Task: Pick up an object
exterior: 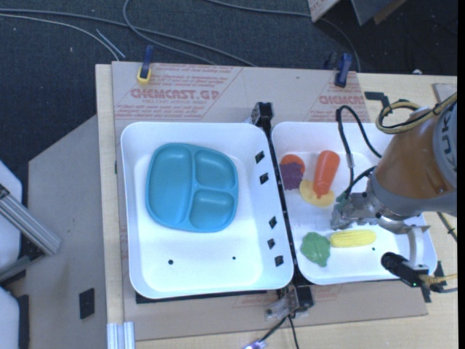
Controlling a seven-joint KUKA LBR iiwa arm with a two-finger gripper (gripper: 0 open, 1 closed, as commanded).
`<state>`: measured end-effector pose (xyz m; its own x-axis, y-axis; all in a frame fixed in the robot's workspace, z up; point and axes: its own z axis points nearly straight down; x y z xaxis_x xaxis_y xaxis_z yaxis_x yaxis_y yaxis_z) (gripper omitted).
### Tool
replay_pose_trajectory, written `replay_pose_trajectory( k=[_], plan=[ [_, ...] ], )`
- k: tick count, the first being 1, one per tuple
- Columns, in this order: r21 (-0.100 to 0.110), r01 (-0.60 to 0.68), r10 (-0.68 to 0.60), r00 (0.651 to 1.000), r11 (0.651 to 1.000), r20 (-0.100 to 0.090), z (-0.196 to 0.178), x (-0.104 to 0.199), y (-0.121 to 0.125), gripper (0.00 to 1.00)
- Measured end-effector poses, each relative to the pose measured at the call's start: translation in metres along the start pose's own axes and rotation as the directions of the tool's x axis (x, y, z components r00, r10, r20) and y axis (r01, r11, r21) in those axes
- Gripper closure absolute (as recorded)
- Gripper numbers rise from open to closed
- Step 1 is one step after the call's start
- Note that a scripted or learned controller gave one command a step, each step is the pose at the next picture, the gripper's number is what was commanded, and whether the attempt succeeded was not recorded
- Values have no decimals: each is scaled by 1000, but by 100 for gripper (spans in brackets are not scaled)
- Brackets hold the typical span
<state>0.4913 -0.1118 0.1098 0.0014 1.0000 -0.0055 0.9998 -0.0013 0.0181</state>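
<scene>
Dark carpet surrounds a pale wooden bench (189, 93) that carries a printed sheet held by a yellow clip (145, 71) on the left and a blue clip (343, 69) on the right, with thin cables (174, 13) looping over the floor behind it. Two shallow white bins sit side by side on the bench. In the left bin (196, 267) lies a light blue divided plate (192, 187) with three sections, set toward the back left part of that bin. In the right bin (349, 271) lie the small toy foods: a purple and orange piece (292, 170) near the dividing wall, an orange carrot (325, 173) just beside it and leaning over a flat yellow piece (317, 193), a green leafy piece (316, 247) toward the front, and a yellow corn cob (353, 238) lying crosswise just to the right of the green piece. From the right, the grey arm (414, 166) with its orange band reaches into the right bin, and the gripper (347, 217) is low over the bin floor, just above the corn cob and between it and the flat yellow piece. Whether the pincer is released or clenched cannot be told from this view, since its tips are too small and dark to make out, and nothing can be seen held in it.
</scene>
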Motion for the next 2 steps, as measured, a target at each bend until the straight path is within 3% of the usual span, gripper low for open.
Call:
replay_pose_trajectory(
  k=[2],
  plan=[
    [12, 3, -3, 1000, 1000, -4, -115, -7, 2, 100]
  ],
)
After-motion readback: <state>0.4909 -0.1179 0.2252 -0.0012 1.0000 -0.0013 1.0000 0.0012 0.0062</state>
